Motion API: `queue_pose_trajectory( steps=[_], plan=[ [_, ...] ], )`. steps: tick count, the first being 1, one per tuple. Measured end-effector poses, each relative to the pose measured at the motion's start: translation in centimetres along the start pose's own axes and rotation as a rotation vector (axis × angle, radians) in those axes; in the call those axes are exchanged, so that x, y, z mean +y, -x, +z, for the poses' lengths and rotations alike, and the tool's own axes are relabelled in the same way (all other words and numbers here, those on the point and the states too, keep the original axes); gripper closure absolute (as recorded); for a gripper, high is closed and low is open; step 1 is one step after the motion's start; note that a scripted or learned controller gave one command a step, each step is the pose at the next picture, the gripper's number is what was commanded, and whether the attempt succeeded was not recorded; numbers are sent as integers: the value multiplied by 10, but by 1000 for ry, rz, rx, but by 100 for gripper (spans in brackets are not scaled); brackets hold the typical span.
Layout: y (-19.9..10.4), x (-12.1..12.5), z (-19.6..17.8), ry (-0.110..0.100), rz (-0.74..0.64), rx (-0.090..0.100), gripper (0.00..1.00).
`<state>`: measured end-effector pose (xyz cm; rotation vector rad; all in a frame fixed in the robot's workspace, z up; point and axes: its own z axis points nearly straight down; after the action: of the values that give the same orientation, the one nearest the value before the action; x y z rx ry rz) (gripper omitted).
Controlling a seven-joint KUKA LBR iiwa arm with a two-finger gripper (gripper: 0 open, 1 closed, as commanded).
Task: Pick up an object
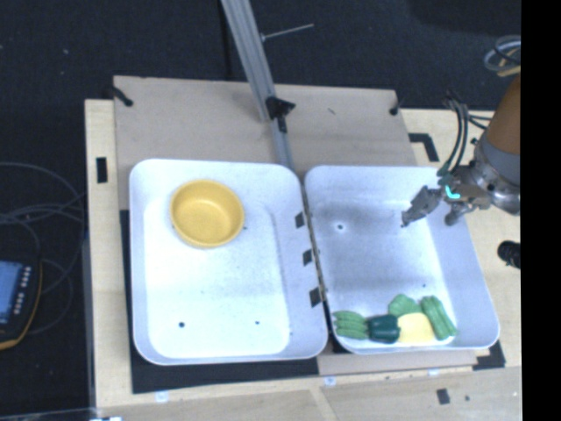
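Gripper (431, 209) hangs over the right bin (368, 235) near its right wall, fingers spread apart with nothing between them. Arm cut off by the frame edge. Small green and yellow objects (399, 321) clustered in that bin's near corner, shapes unclear. Yellow bowl (207, 212) in left bin (219, 314).

I am looking down at what reads as a robotics lab. A plywood surface (202, 117) is sitting on dark carpet (105, 24), carrying two white bins (219, 323) side by side. A metal rail (247, 46) is slanting over it, cables (39, 204) are trailing left, and a control pendant (16, 295) is glowing there.
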<state>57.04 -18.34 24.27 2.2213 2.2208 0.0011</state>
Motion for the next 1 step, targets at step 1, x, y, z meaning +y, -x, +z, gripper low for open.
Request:
queue_pose_trajectory(
  steps=[1],
  plan=[
    [0,0,0,0,0,0,0]
  ],
)
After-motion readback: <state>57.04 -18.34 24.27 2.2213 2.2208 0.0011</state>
